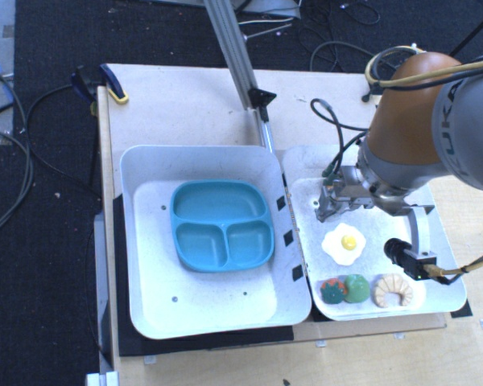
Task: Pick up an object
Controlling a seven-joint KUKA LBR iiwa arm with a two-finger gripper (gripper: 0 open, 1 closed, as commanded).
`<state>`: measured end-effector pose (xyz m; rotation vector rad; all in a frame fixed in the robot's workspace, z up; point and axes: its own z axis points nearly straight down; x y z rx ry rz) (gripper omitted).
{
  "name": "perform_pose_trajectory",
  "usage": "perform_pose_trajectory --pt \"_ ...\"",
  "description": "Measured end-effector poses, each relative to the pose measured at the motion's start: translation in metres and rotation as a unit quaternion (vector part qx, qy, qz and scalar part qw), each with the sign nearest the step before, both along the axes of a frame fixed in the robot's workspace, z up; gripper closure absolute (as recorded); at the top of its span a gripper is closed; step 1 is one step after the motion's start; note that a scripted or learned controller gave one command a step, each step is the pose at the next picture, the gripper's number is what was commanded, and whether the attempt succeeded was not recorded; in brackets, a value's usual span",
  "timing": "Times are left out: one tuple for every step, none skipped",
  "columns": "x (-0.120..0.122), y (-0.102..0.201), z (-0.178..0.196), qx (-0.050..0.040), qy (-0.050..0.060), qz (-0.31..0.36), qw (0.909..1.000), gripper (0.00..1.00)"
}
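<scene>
**Now: gripper poised in the right bin, nothing lifted yet**

Nearest the front edge of the right bin (447,289), a green-and-red toy vegetable (344,289) and a pale croissant (393,289) lie side by side, near each other but apart. Just behind them sits a toy fried egg (344,245), flat on the bin floor. Beyond the egg, the gripper (332,207) hangs low over the far part of the same bin, close to the egg's far edge; whether it is spread or closed I cannot tell from this angle, and no object shows in its grasp. The arm (419,127) bulks above and to the right. Across the divide, the left bin (145,240) carries a blue divided plate (222,223), well apart from the gripper. The desk (177,103) stretches bare behind both bins.

By my reading, this is the approach step, with the pick itself not yet made. The egg looks the likeliest target. The next move calls for centring over it and descending squarely, since so flat a piece offers little to pinch.
</scene>
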<state>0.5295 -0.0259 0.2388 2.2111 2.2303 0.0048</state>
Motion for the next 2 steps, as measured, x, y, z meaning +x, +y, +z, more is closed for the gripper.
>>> perform_pose_trajectory --pt "0.019 0.047 0.008 -0.0002 0.000 0.000 1.0000 1.00" --pt "0.047 0.088 -0.002 -0.0006 0.000 -0.001 1.0000 1.00"
